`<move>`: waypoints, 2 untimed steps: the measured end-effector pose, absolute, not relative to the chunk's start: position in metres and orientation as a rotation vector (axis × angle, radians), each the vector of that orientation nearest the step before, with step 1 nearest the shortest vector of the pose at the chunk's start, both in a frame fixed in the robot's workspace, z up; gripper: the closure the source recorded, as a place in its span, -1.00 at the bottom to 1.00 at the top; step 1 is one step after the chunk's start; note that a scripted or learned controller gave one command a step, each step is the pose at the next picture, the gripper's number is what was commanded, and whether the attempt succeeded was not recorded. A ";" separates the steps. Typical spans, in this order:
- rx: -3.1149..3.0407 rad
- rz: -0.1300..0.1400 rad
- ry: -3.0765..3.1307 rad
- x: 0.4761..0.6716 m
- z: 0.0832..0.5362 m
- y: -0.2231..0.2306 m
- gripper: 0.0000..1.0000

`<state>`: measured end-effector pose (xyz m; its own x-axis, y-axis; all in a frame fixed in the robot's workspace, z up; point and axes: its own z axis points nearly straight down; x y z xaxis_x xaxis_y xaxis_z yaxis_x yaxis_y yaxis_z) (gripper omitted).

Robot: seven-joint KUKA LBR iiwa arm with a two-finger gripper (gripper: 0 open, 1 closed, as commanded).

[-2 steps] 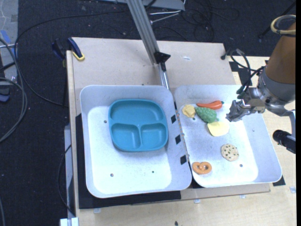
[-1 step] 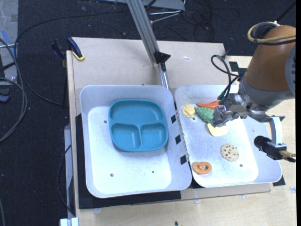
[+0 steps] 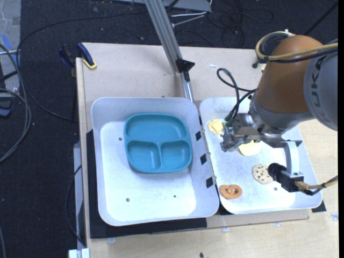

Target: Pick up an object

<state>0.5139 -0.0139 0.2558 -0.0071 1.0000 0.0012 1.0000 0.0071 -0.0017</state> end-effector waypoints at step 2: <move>-2.212 0.000 -2.228 0.493 0.249 0.088 1.00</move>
